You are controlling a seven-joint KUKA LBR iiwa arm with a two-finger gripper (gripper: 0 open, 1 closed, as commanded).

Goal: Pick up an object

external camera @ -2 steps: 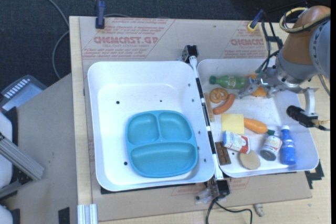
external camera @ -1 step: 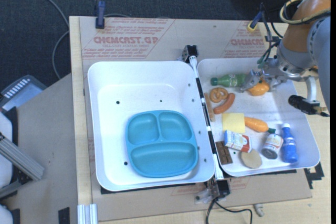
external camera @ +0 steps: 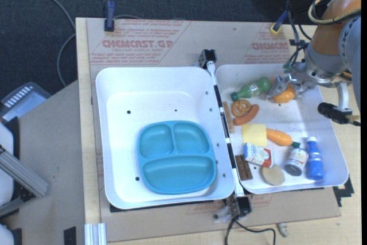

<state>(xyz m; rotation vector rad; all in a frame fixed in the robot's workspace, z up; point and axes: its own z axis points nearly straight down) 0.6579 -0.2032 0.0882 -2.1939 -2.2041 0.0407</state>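
1. Camera view: my tool (external camera: 285,87) sits low at the far end of the right bin (external camera: 338,166), right over an orange piece (external camera: 285,95) that lies just beside the green bottle (external camera: 253,89).
2. I cannot tell how far my tool is open, nor whether the orange piece is between the fingers or merely under them; the wrist hides that.
3. The orange piece is touching or nearly touching the tool, near the bin's far wall. It looks like a small plastic toy food, so I judge it light, stiff and a bit slick. A hold across its narrow middle should serve best.
4. The green bottle is close enough to be nudged if I close wide.
5. Nearer the middle lie a pretzel (external camera: 243,109), a yellow block (external camera: 254,135) and a carrot (external camera: 279,137), close together.
6. At the near end are a small carton (external camera: 258,154), a tan disc (external camera: 273,175), a jar (external camera: 296,159) and a blue bottle (external camera: 313,159).
7. The left bin (external camera: 114,94) holds a blue tray (external camera: 176,156), well apart from my tool.
8. Both bins rest on the worktop (external camera: 143,43).
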